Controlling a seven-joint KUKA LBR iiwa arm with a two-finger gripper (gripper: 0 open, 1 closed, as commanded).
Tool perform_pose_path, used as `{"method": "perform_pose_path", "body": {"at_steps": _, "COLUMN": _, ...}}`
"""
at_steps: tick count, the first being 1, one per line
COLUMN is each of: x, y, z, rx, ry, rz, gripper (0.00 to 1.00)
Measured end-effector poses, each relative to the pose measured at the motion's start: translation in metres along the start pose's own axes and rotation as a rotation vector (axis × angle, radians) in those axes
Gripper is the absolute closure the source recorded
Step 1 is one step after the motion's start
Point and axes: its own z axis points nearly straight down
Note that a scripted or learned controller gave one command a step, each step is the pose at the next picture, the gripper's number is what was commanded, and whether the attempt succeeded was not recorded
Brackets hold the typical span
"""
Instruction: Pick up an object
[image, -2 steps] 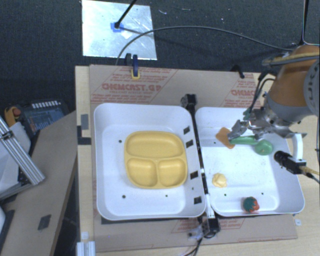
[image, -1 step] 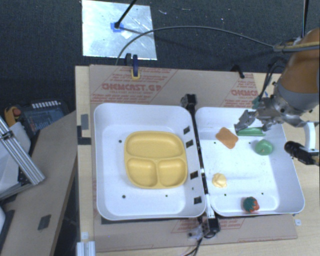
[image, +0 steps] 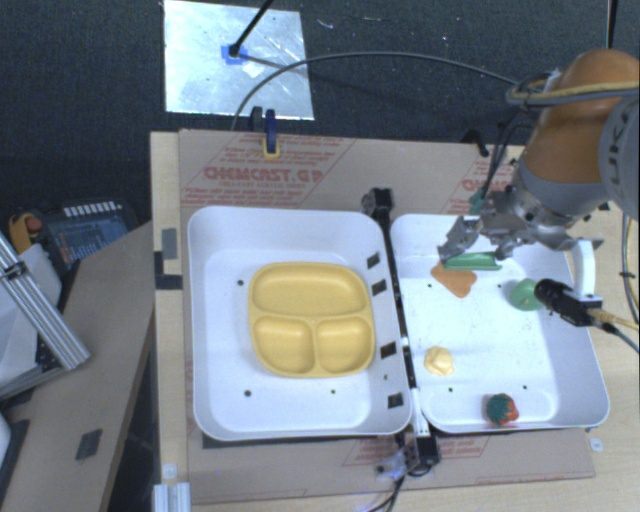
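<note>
Read the board first: under the 2 white bins lies a brown sheet printed in red, and along its top edge you can make out "CHEMCAST GP" (image: 262, 173), mirrored in red lettering again at the upper right corner, partly hidden by the arm. No other writing is legible.

Now the left bin (image: 210, 300): it carries a yellow divided tray (image: 308, 318) with 3 compartments, sitting about centre.

Over to the right bin (image: 570, 390), where your arm is working. The claw (image: 468, 240) hangs at the bin's upper left area, just above a green elongated piece (image: 472, 262) that lies flat, with an orange piece (image: 455, 280) touching it from below. The claw's tip sits right over the green piece's left end; you cannot tell from this angle whether its fingers are spread or pressed together, nor whether anything sits between them.

Elsewhere in that bin: a green rounded object (image: 522, 293) to the right, beside a black cylindrical part of the arm, a small pale yellow lump (image: 437, 360) lower down, well apart from the claw, and a red and green ball-like object (image: 501, 407) near the front wall.

The tabletop (image: 100, 330) runs off to the left.
</note>
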Motion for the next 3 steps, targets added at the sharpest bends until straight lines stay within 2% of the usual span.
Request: {"method": "perform_pose_path", "body": {"at_steps": 3, "x": 0.146, "y": 0.027, "z": 0.035, "rx": 0.001, "ry": 0.001, "rz": 0.000, "gripper": 1.00}}
